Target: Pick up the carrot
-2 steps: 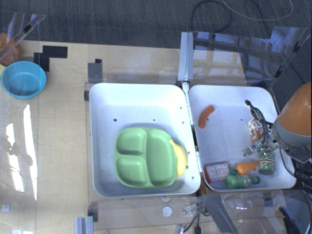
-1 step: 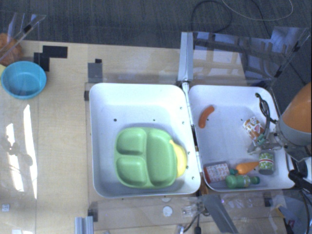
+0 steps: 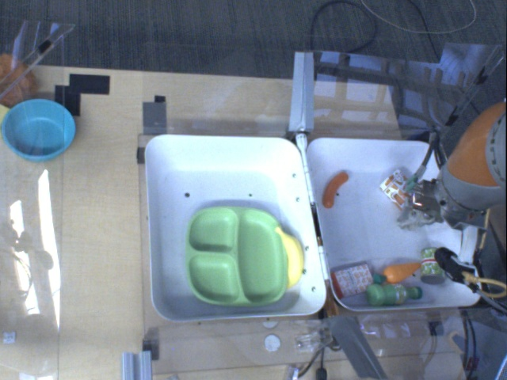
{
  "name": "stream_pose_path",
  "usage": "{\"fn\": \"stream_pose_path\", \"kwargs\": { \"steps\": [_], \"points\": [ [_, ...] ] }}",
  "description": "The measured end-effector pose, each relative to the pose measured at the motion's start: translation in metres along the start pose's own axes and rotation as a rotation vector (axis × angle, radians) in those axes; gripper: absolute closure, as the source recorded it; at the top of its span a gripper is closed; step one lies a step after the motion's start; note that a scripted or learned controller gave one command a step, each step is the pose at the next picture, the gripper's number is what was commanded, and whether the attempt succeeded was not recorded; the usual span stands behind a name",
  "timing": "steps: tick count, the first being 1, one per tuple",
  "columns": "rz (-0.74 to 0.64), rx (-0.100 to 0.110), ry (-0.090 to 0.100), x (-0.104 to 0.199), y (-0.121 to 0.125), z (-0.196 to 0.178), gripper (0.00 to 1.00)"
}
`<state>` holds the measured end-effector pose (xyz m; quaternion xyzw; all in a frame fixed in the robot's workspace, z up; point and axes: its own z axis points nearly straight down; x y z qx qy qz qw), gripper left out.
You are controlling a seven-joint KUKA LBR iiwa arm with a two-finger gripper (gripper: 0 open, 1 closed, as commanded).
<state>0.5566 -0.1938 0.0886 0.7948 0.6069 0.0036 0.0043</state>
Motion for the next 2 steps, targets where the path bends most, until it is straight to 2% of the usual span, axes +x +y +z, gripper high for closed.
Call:
{"fn": "stream_pose_path", "kwargs": {
  "steps": [1, 2],
  "points": [
    [0.579, -0.002, 0.0, -0.011, -0.052, -0.001, 1.0],
    [0.983, 0.001, -0.001, 0.002, -0.024, 0.0, 1.0]
  ]
}}
